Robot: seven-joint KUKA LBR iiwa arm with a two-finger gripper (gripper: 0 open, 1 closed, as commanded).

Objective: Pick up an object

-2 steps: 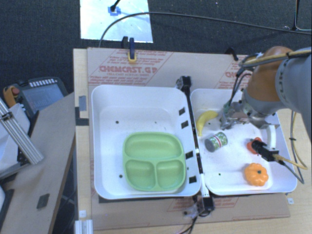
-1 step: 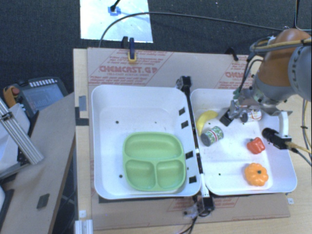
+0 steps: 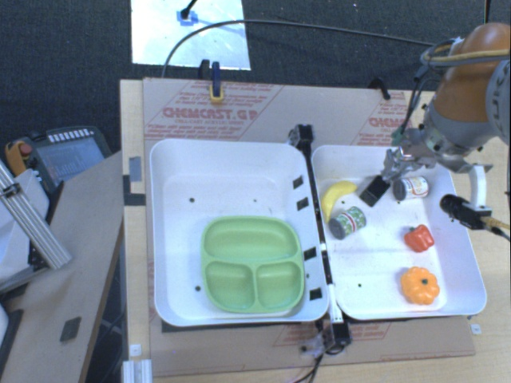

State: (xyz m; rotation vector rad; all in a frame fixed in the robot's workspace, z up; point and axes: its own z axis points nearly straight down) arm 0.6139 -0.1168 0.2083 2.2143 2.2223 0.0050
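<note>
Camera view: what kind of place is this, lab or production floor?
Most likely a robotics lab pick test cell: two white bins on a cardboard-covered bench, toy food like the orange pumpkin and a green divided plate, plus a teach pendant at left.

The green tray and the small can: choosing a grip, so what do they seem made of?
Green tray: probably moulded plastic, matte with a soft sheen, one even colour, rounded compartment walls.
Small can: likely metal with a printed label, judging by its cylindrical shape and dark end; too small to be sure.
</note>
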